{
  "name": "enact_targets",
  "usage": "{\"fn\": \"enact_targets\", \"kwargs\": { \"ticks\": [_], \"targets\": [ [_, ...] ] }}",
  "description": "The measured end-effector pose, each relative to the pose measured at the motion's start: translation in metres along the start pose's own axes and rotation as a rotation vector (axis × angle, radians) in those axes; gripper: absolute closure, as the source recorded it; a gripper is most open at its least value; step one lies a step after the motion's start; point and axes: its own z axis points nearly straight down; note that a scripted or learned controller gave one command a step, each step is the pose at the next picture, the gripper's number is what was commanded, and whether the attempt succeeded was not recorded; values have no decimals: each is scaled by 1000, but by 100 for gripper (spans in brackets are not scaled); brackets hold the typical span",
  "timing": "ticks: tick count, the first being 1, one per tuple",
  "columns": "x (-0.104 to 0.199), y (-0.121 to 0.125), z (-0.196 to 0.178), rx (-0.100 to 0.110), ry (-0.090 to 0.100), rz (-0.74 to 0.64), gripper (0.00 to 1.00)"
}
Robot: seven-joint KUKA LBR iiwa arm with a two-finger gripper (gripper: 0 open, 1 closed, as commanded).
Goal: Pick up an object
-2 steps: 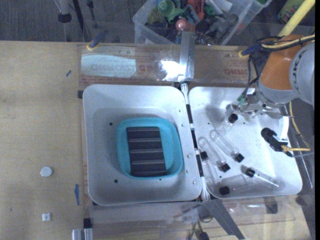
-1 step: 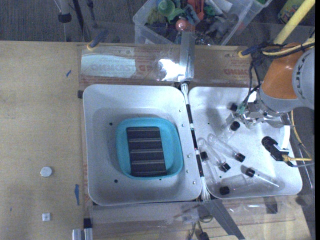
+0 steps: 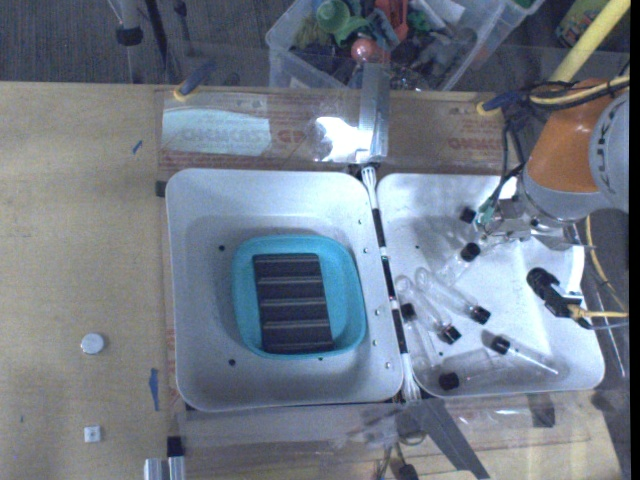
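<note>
Broadly, a tan bench point(image 3: 80, 218) under everything. On it, side by side with rims meeting down the middle, two shallow white bins: left bin point(image 3: 200, 208) and right bin point(image 3: 420, 198). Behind both, flat on the bench, a strip of printed board point(image 3: 250, 128). Further back, a clear box point(image 3: 400, 18) full of bright toys.

In from the right, above the right bin's far right corner, the grey arm point(image 3: 570, 158) with its orange band. Below the band, the gripper point(image 3: 495, 226), low over the far half of the right bin. Open, closed or holding something: cannot tell, too small and blurred at this slant. Just beside it on the left, two black caps point(image 3: 467, 213), one farther back, one nearer the front. Touching the gripper or not: cannot tell.

In the middle of the left bin, a teal tray point(image 3: 345, 298). Inside it, lying flat and covering most of its floor, a dark ridged block point(image 3: 292, 303).

Across the near half of the right bin, well apart from the gripper, a scatter of clear tubes point(image 3: 520, 353) with black caps, lying at different angles, some close against the left wall.

Out on the bare bench to the left, a small grey disc point(image 3: 92, 344).
</note>
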Motion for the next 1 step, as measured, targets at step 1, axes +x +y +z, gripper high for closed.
{"fn": "enact_targets", "kwargs": {
  "ticks": [1],
  "targets": [
    [0,0,0,0,0,0,0]
  ]
}}
